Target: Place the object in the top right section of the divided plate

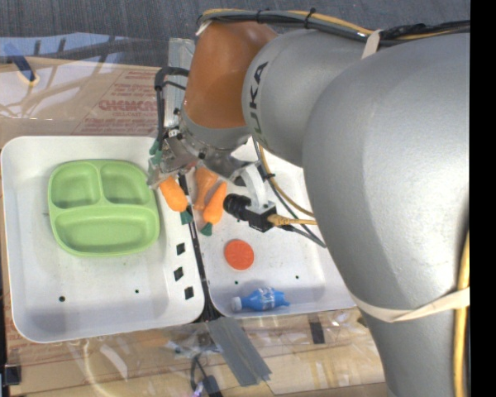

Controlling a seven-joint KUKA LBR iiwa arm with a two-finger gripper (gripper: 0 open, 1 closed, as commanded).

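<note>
The green divided plate (104, 206) lies in the left bin (83, 304), with two small sections at its far side and one long section at the near side. My gripper (188, 190) hangs below the orange wrist band, just right of the plate and over the wall between the bins. Two orange carrot-like pieces (212, 203) with green tips sit right under it; one (173, 194) is close to the plate's right rim. Whether either piece is held is hidden by the wrist.
In the right bin (306, 271) lie an orange disc (239, 255) and a small blue bottle (260, 300) near the front wall. The bulky grey arm covers the right side. Cardboard lies behind the bins.
</note>
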